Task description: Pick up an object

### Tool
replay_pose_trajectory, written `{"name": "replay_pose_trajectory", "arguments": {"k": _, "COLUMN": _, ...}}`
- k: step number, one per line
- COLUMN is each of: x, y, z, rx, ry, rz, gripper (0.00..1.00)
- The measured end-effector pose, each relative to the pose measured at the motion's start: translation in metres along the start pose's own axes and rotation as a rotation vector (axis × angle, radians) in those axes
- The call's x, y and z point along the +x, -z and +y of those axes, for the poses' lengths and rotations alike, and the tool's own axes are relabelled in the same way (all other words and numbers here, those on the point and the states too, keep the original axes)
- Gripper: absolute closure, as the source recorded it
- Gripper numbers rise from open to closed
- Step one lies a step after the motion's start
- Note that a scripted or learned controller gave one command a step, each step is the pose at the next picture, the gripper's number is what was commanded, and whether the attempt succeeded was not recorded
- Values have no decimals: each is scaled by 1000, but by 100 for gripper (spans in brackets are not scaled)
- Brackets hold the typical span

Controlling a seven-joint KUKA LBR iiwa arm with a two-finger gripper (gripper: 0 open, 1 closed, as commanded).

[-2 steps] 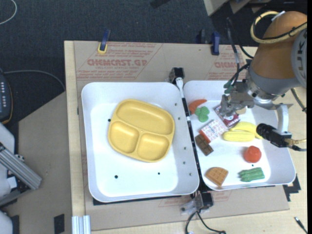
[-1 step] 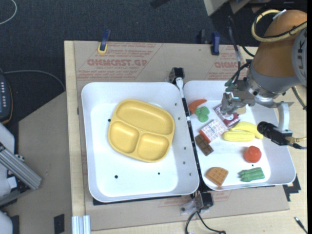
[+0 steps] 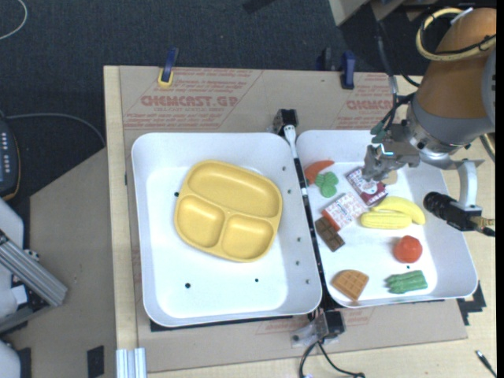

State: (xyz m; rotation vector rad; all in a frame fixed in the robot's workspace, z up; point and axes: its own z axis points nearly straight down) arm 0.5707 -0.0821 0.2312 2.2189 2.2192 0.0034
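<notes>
In the camera view my gripper (image 3: 378, 164) hangs low over the back of the right bin (image 3: 449, 286), just above a dark red and white packet (image 3: 367, 186). A second red and white packet (image 3: 344, 209) lies to its front left. A yellow banana (image 3: 392, 213) lies in front of the gripper. Also in this bin are a green leafy piece (image 3: 327, 184), an orange slice (image 3: 318, 168), a brown chocolate bar (image 3: 329, 233), a red tomato (image 3: 408, 248), a waffle (image 3: 350, 283) and green beans (image 3: 406, 281).
The left bin (image 3: 157, 282) holds a yellow divided plate (image 3: 228, 211). A black divider with clips (image 3: 303, 203) runs between the bins. The arm's orange band (image 3: 461, 46) and a black cable part (image 3: 449, 209) rise over the right bin's right side.
</notes>
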Motion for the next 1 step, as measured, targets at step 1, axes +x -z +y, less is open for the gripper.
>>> {"name": "replay_pose_trajectory", "arguments": {"k": 1, "x": 11, "y": -12, "z": 12, "rx": 2, "ry": 1, "rz": 0, "gripper": 100}}
